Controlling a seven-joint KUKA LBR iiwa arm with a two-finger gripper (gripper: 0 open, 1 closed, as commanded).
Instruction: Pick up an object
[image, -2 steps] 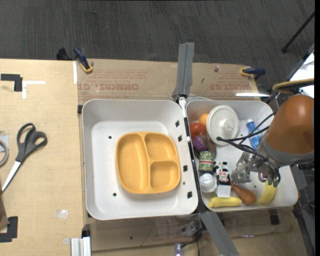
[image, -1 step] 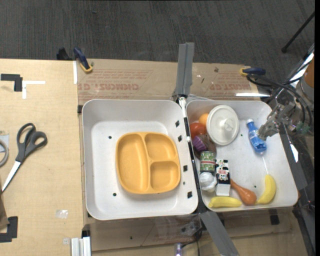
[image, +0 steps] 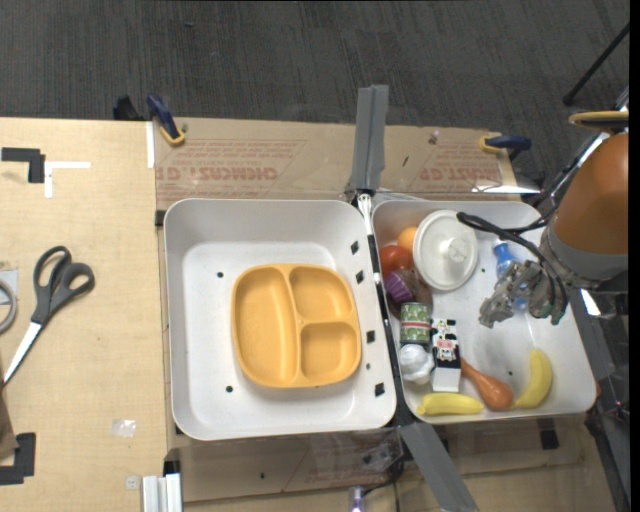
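Note:
In the right bin (image: 560, 405), my gripper (image: 503, 300) hangs over the bare middle of the floor, just right of a white round lid (image: 447, 250). A blue object (image: 503, 256) lies just above the gripper, beside the lid. Along the bin's left wall sit an orange ball (image: 408, 238), a red piece (image: 394, 260), a purple piece (image: 398, 287), a green-labelled can (image: 415, 315), a white lump (image: 414, 363) and a black-and-white carton (image: 445, 350). At the front lie two yellow bananas (image: 450, 404) (image: 536, 378) and an orange-brown drumstick (image: 486, 385).
The left bin (image: 190, 300) holds a yellow divided plate (image: 297, 325). A grey divider bar (image: 369, 140) runs up between the bins. Scissors (image: 48, 290) lie on the wooden bench at far left. Blue clamps (image: 165, 118) (image: 508, 143) grip the cardboard behind the bins.

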